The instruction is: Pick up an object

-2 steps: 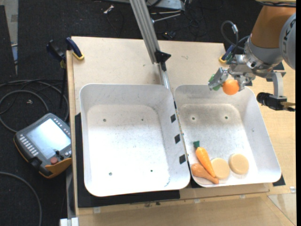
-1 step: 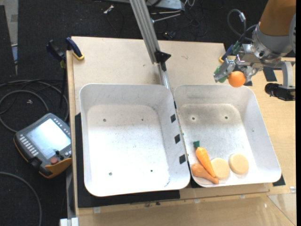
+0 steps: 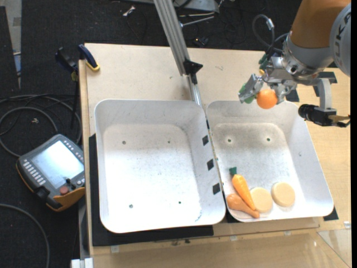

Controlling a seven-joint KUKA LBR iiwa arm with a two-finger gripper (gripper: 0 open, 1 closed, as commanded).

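My gripper hangs above the far edge of the right bin, shut on a small orange ball that shows between its fingers. Near the bin's front edge lie a carrot with a green top, a second orange piece beside it, and two pale round discs. The left bin stands to the left of the divider.
A slanted metal pole runs from the top down to where the two bins meet. A teach pendant lies on the floor at the left. Cables trail over the dark floor beyond the bench.
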